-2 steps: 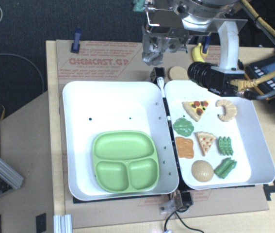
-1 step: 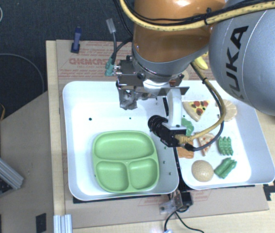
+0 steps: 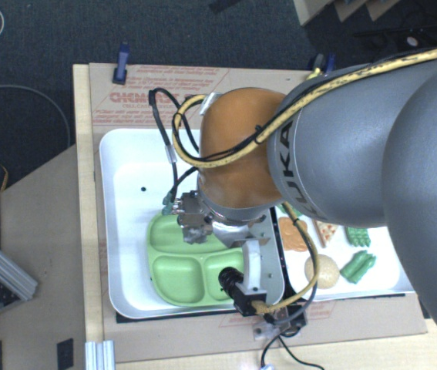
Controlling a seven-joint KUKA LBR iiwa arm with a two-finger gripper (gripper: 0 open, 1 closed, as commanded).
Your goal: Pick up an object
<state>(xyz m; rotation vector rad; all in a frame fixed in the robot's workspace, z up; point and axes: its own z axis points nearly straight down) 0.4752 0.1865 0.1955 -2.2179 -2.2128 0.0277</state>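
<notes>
Wrist positioned over the green tray (image 3: 173, 272) in the left bin (image 3: 122, 206).

We are hovering directly above the tray, its long axis running toward the right bin (image 3: 391, 287); we cannot tell the grasp state, as the wrist is blocking it.

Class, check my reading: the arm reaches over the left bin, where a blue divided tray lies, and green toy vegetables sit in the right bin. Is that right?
One detail is wrong. The camera view shows the divided tray in the left bin is light green, not blue. The rest holds: the arm hangs over that bin, and green toy vegetables sit in the right bin.
</notes>
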